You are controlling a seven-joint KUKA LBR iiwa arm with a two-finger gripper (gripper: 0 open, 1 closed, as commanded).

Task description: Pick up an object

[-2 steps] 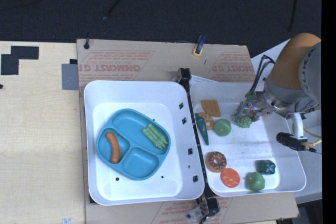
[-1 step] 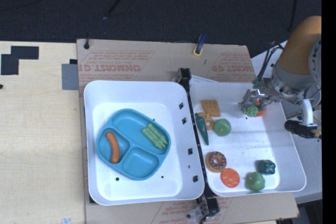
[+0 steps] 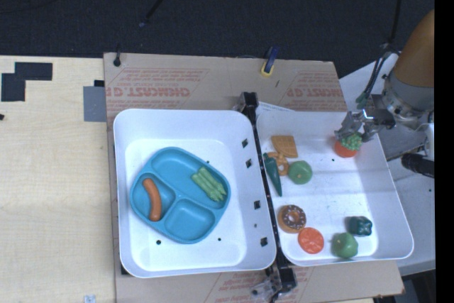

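Observation:
My gripper (image 3: 353, 130) hangs over the far right part of the right bin (image 3: 333, 188). Directly under it is a small red fruit with a green top (image 3: 347, 146), touching or nearly touching the gripper's tip. Other objects in this bin: a tan square cracker (image 3: 284, 145), a dark green pepper (image 3: 273, 174), a green round fruit (image 3: 301, 172), a chocolate donut (image 3: 291, 218), a red tomato (image 3: 311, 241), a green apple (image 3: 345, 245) and a dark green-blue piece (image 3: 360, 226).
The left bin (image 3: 135, 131) holds a blue divided plate (image 3: 181, 220) with an orange sausage (image 3: 152, 198) and green beans (image 3: 210, 183). A black divider (image 3: 259, 181) joins the two bins. A yellow and blue clamp (image 3: 269, 62) sits on the cardboard behind them.

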